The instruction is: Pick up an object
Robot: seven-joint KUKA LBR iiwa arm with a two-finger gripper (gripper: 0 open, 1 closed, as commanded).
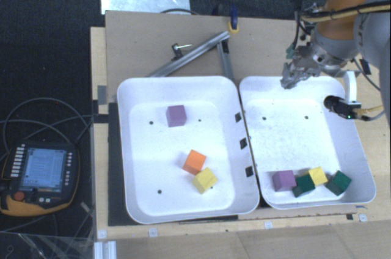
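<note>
My gripper [289,82] hangs over the far edge of the right bin [305,129], well above its floor, with nothing visible between its fingers. At the right bin's near edge lie a purple cube [283,180], a dark green block [303,185], a small yellow cube [317,176] and another dark green block [338,182], packed close in a row. The left bin [140,148] holds a purple cube [176,115] toward the back, with an orange cube [194,161] and a yellow cube [205,180] touching near the front.
A metal bar [189,54] lies on the bench behind the left bin. Black clips [243,143] sit along the seam between the bins. A teach pendant [40,175] with its cable rests on the floor at the left.
</note>
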